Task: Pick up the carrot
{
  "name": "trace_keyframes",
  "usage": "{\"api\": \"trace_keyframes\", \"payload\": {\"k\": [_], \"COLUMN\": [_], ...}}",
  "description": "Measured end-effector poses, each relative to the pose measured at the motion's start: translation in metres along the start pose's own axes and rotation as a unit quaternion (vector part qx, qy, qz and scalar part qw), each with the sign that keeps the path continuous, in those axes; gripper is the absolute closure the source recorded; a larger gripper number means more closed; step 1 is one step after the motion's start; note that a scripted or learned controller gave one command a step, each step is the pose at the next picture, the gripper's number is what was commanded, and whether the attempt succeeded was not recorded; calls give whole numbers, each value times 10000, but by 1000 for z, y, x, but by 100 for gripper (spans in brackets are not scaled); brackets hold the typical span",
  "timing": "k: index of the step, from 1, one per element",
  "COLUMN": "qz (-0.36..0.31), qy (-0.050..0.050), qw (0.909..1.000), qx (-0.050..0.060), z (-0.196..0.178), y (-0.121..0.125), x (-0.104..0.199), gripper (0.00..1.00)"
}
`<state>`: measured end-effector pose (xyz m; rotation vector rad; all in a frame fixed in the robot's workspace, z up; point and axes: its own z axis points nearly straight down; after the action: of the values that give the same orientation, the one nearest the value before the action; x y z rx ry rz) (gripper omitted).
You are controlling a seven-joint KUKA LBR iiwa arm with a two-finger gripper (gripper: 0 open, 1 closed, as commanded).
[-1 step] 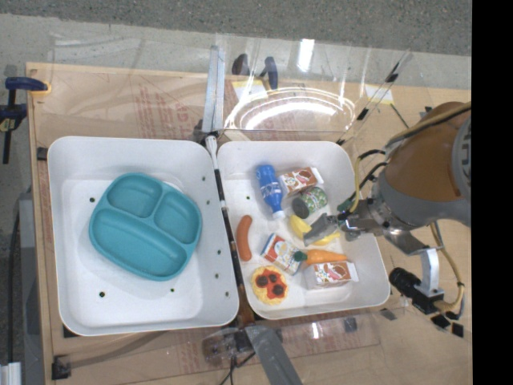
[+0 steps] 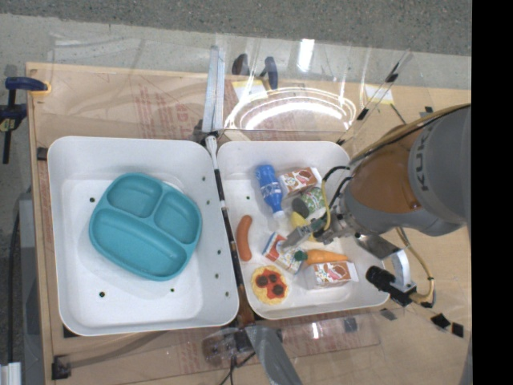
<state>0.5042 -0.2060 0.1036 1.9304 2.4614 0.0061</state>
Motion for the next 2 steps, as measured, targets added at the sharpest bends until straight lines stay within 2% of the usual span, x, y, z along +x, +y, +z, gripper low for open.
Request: {"api": "trace_keyframes", "payload": {"k": [1, 2], "qz": [83, 1450], "qy": [4, -31], "qw": [10000, 9894], "qx": [-37, -61], "z": [5, 4], "y": [-30, -45], "x": [-38, -24], "gripper": [0, 0]}}
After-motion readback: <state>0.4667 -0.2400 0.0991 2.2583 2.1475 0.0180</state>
